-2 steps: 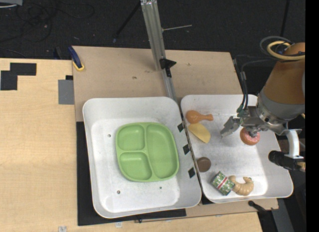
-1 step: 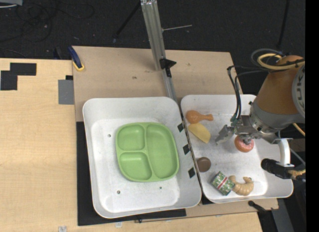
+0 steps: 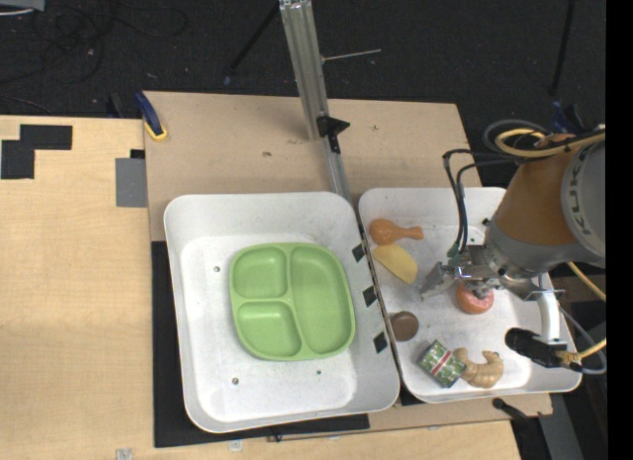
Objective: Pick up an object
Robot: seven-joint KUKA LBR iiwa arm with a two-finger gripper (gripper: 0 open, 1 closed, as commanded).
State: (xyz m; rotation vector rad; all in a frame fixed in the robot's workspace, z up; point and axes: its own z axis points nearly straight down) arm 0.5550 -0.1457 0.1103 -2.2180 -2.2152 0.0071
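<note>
Nearest the camera, at 6 o'clock in the right bin (image 3: pixel 427 213), lie a small green pack (image 3: pixel 438 364) and a tan ginger root (image 3: pixel 485 369), just beside each other. A brown round thing (image 3: pixel 404 325) sits at about 8 o'clock. Up from there is the gripper (image 3: pixel 457 280), near the middle of that bin. I cannot tell how its jaws stand. A red and white thing (image 3: pixel 475 299) lies right under the gripper's wrist. A yellow lump (image 3: pixel 397 262) is at 10 o'clock, with an orange drumstick (image 3: pixel 395 232) past it. Over in the left bin (image 3: pixel 188 250), a green tray (image 3: pixel 293 301) with three parts sits in the middle.
</note>
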